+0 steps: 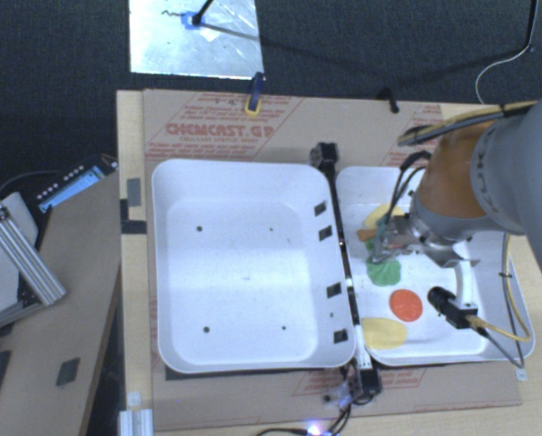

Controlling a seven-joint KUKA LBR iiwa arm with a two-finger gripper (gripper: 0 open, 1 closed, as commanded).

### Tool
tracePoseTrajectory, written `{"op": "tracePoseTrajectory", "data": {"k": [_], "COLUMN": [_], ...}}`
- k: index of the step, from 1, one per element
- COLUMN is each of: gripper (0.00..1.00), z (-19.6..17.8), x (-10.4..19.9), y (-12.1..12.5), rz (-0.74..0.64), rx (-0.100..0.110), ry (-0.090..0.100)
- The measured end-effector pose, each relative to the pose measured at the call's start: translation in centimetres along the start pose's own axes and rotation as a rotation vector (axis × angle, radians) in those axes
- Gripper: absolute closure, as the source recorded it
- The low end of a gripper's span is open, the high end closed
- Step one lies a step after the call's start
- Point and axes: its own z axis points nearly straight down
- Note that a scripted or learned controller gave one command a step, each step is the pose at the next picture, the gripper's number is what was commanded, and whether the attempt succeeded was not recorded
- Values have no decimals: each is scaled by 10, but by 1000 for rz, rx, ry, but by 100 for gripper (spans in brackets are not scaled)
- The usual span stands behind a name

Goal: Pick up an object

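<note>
The arm [488, 175] comes in from the right of the frame and bends down over the right bin [488, 348], its orange band sitting just above the wrist; the gripper [386, 242] hangs at the bin's left-centre, right above a green object [384, 272], and I cannot tell from here whether its fingers stand wide or narrow, nor whether they touch the green thing. A yellow object [378, 214] peeks out just above the gripper, partly hidden by it; an orange-red disc [406, 304] lies a little lower and to the right of the green one, apart from it; another yellow piece [385, 332] rests near the bin's lower left corner, close to the dividing rim. So the objects crowd the left half of the right bin, hard by the wall shared with the left bin [243, 271]; the room beside them toward the right is taken up by the arm's own bulk and a black fitting [445, 305] with its cable. The left bin offers a broad open white floor in the middle of the frame; both bins sit on a brown board [216, 125] whose edge shows all round.
</note>
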Motion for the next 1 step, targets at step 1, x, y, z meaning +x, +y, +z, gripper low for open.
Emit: {"op": "tracePoseTrajectory", "data": {"k": [1], "gripper": [100], "z": [-1], "x": [-17], "y": [-57], "rz": [8], "rx": [2], "ry": [0]}}
